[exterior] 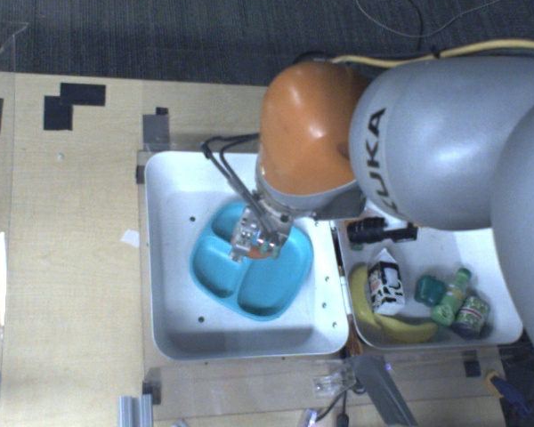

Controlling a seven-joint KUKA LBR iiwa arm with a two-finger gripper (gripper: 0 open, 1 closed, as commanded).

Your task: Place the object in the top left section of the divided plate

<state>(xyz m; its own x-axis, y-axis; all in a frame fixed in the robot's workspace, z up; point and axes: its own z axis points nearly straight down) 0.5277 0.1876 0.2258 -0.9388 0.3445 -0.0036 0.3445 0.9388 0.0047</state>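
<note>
A blue divided plate (249, 274) lies in the left white bin (173, 238), turned at an angle. My gripper (254, 238) hangs low over the plate's upper right part, under the arm's orange band. A small orange-red thing (267, 253) peeks out just beneath the gripper's tip, touching or just above the plate. Most of it is hidden, so I cannot say whether it is held or which section it lies in. The arm covers the plate's far edge.
The right bin (507, 332) holds a banana (392, 326), a black-and-white carton (388, 285), green bottles (440, 296) and a small can (471, 314). The arm's big grey body spans the upper right. Bare bin floor lies left of the plate.
</note>
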